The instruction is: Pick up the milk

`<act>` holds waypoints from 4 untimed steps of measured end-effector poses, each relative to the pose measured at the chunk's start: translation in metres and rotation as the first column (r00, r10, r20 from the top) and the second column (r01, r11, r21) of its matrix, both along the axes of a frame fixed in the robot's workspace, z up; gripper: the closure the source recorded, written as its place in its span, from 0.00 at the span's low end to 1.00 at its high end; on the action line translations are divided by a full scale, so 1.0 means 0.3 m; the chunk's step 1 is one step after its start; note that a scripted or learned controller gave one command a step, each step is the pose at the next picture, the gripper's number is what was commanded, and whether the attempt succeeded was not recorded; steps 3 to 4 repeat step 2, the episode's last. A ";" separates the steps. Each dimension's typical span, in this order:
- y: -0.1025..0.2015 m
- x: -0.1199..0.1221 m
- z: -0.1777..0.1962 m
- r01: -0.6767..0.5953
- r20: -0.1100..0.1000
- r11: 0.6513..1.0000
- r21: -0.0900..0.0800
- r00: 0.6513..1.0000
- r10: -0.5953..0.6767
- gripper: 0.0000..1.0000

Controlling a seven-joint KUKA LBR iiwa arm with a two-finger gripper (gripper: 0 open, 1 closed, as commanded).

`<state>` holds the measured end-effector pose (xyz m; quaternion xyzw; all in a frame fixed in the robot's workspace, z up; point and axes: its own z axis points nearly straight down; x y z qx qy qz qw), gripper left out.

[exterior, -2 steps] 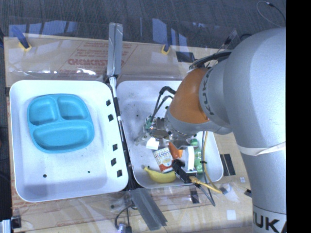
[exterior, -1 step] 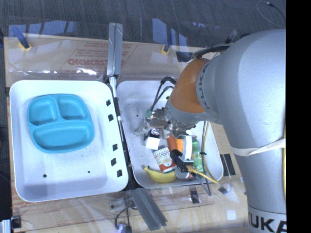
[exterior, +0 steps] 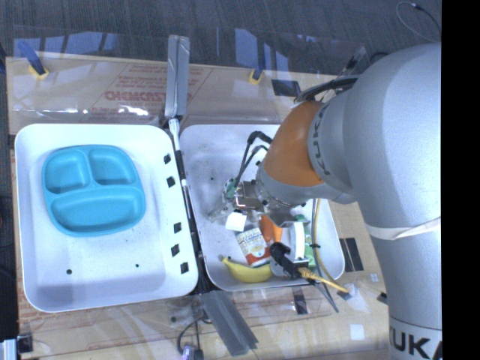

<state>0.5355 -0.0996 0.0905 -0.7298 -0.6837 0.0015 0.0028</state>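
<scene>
Starting nearest: one banana (exterior: 247, 271) at the right bin's (exterior: 199, 193) front wall, one milk carton (exterior: 253, 246) touching it just behind. Pincer (exterior: 238, 197) hangs above the carton; grip state can't be told. Left bin (exterior: 30, 223): one blue divided tray (exterior: 93, 188).

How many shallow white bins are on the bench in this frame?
2. One shallow white bin sits left, holding a blue sectioned tray; the other sits right, under the grey arm.
</scene>
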 end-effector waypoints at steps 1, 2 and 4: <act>0.000 -0.001 0.031 -0.004 -0.002 1.000 0.000 1.000 0.004 1.00; 0.310 0.133 0.336 -0.039 0.002 0.999 -0.001 0.999 0.039 1.00; 0.310 0.133 0.336 -0.039 0.002 0.999 -0.001 0.999 0.039 1.00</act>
